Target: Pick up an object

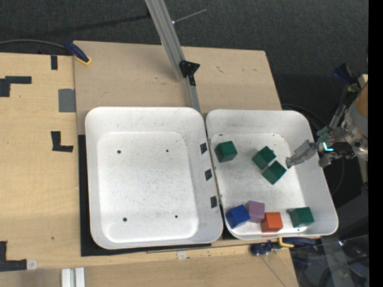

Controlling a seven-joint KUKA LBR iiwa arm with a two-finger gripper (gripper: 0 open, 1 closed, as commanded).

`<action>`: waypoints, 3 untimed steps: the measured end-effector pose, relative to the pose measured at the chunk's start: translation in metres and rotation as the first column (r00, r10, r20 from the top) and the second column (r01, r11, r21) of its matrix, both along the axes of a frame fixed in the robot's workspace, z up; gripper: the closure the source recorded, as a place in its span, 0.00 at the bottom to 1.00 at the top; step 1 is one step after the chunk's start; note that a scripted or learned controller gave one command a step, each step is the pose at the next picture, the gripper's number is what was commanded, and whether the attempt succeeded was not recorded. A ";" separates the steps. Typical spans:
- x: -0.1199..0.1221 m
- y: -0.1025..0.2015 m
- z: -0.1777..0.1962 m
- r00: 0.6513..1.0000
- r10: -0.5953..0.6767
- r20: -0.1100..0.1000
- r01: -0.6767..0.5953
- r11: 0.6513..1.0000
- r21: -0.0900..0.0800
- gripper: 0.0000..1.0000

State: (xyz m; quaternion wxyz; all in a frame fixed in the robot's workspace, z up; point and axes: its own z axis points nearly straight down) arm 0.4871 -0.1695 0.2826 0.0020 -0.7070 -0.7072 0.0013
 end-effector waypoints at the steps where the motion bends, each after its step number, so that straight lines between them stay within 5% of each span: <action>1: 0.001 0.000 0.002 1.000 0.001 0.004 -0.001 1.000 -0.001 0.00; 3: -0.005 0.018 -0.104 1.000 0.001 -0.002 -0.001 1.000 0.001 0.00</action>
